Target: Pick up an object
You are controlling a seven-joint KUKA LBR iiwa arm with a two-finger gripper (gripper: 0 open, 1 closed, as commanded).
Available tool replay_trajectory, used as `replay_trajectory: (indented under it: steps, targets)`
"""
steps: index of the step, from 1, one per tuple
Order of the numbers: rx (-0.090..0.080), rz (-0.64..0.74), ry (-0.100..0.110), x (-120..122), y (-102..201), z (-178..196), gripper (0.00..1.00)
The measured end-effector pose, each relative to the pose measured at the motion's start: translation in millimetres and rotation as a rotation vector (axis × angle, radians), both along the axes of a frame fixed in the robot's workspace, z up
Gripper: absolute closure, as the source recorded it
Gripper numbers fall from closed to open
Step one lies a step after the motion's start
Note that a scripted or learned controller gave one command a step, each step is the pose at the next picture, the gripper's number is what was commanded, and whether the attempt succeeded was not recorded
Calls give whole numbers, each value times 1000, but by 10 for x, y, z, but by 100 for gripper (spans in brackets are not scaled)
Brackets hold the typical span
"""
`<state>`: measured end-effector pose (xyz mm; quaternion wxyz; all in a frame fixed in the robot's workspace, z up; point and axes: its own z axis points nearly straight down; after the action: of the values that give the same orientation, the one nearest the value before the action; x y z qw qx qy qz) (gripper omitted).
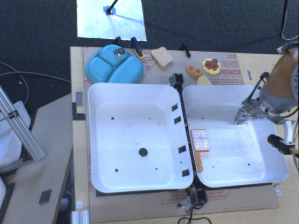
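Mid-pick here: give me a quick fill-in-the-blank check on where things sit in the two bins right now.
1. The small white and red card-like box lies in the ____ white bin, near its left wall.
2. The small dark round disc lies in the ____ white bin.
3. The blue plastic sectioned tray rests ____ the bins, on the bench.
4. The gripper hangs above the ____ bin.

Missing words: right; left; behind (outside); right
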<state>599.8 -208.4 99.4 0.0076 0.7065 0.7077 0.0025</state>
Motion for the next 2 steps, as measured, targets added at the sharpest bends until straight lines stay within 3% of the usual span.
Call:
replay_trajectory:
  steps: [1, 2]
  targets:
    - [6, 9, 7, 649, 594, -116, 100]
    - [10, 6, 17, 192, 1251, -91, 100]
